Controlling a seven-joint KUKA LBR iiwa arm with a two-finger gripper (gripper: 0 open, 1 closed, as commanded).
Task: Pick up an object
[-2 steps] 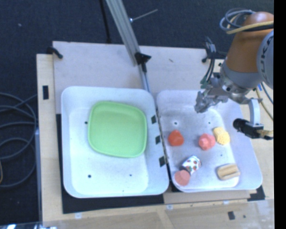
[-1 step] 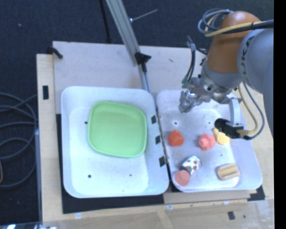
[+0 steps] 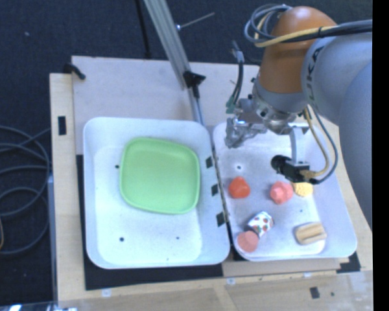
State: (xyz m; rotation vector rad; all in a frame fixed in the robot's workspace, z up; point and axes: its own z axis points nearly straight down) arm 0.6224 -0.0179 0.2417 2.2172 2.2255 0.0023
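It was a robotics lab: a wooden desk (image 3: 61, 193) held white bins (image 3: 104, 238), with loose cables (image 3: 16, 167) alongside.

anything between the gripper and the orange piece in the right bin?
No. In the camera view, only bare white bin floor lies between the gripper and the orange piece below it.

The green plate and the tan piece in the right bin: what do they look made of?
Green plate: probably moulded plastic, an even matte colour with soft rounded corners. Tan piece: looks like a toy bread roll, maybe plastic or foam; too small to tell.
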